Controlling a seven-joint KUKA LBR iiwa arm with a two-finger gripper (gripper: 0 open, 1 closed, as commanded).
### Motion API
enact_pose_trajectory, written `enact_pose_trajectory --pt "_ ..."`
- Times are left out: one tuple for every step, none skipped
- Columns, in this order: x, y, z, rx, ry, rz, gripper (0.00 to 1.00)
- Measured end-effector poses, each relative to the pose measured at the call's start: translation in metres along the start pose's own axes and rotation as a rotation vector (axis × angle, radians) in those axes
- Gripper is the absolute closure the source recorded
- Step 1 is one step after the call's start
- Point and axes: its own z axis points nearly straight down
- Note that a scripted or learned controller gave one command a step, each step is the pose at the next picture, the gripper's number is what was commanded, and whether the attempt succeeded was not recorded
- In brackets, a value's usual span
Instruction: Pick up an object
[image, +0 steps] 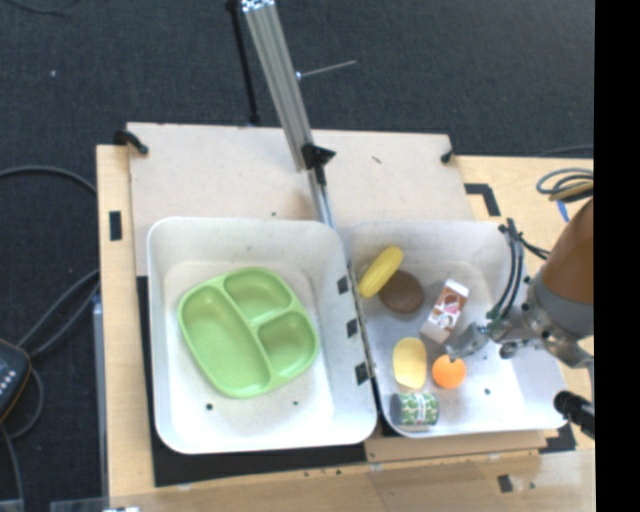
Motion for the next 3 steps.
enact_pose_trajectory --pt "-0.009 0.005 0.051 0.001 0.0 0.001 0.0" --pt "-0.01 0.005 0.063 -0.001 0.0 0.001 0.0" --pt "-0.011 0.007 0.051 -0.006 -0.001 0.004 1.0"
